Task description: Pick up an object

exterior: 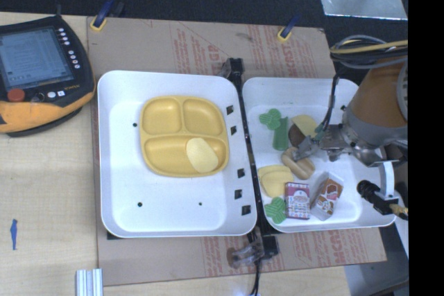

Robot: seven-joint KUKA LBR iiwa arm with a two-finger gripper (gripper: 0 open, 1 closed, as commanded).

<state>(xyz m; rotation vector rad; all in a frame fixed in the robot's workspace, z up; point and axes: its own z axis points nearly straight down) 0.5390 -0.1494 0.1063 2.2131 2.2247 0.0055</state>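
Observation:
My gripper (309, 146) reaches in from the right and sits low over the middle of the right bin (347, 90). Its tip is right at a dark brown piece (296, 136) and a tan cylinder (297, 166). I cannot tell whether it touches either. Around it lie a green toy (275, 125), a pale yellow round piece (304, 124), a yellow wedge (275, 180), a small green piece (275, 208), a red and white carton (297, 200) and a brown carton (327, 197).
The left bin (118, 170) holds a yellow divided plate (161, 116) with a pale yellow oval piece (202, 154) in its lower compartment. A teach pendant (38, 73) lies at the far left on the bench. Clips and a black divider (239, 135) sit between the bins.

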